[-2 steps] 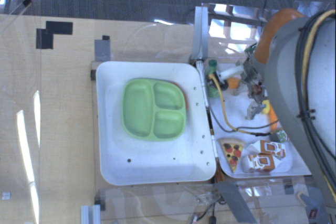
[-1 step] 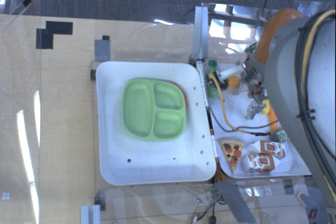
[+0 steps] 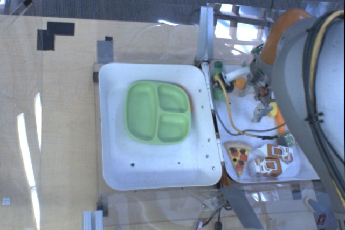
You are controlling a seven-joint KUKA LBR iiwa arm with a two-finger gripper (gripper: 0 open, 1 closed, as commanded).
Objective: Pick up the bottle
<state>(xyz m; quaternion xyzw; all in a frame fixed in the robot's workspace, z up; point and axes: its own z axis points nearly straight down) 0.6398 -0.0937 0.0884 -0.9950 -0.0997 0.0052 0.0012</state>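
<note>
Just left of gripper (image 3: 262,95): bottle (image 3: 218,76)

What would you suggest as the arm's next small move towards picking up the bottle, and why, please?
Probably a short shift towards the right white bin's upper left corner. The small white bottle with a green cap lies there, against the wall beside the left white bin, while the gripper sits lower and further right, apart from it. A yellow cable loops between them, so I would move slowly.
</note>
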